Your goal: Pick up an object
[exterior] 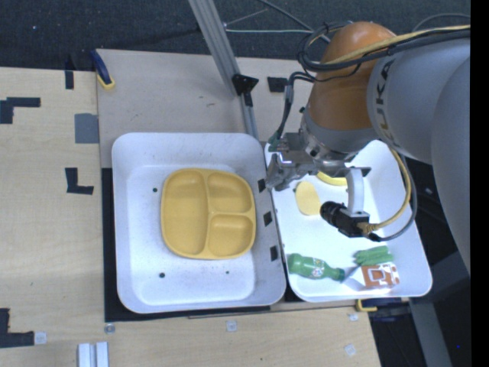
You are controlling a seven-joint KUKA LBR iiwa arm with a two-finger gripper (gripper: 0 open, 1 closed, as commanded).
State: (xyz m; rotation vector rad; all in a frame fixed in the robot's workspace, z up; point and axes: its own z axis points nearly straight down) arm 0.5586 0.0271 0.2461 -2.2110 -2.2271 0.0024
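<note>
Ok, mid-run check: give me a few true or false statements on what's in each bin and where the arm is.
1. The yellow divided plate lies in the left bin. True.
2. The green bottle stands upright in the left bin. False: it lies on its side in the right bin.
3. The arm's wrist is over the right bin. True.
4. The pale yellow piece rests on the plate. False: it lies in the right bin, apart from the plate.
5. The orange and white packet is in the right bin's near corner. True.
</note>
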